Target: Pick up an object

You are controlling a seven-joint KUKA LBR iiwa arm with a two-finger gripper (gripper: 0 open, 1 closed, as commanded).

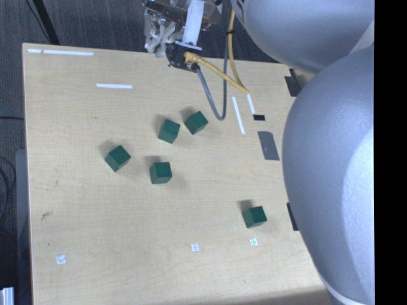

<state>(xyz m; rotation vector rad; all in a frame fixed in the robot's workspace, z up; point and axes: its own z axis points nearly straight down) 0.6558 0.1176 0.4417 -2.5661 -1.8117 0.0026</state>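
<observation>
Several green cubes lie on the light wooden board (pixel 82 221). Two sit close together near the middle, one (pixel 196 122) just right of the other (pixel 168 131). Another cube (pixel 117 157) is to the left, one (pixel 160 171) lies below the pair, and one (pixel 254 216) rests alone at the lower right. My gripper (pixel 159 42) hangs at the board's far edge, well above and away from every cube, with nothing seen in it.
A grey cable (pixel 213 100) and a yellow cable (pixel 219 75) trail from the wrist over the board. White tape strips (pixel 114 86) and dark patches (pixel 269 145) mark the surface. The big grey arm (pixel 331 138) covers the right side.
</observation>
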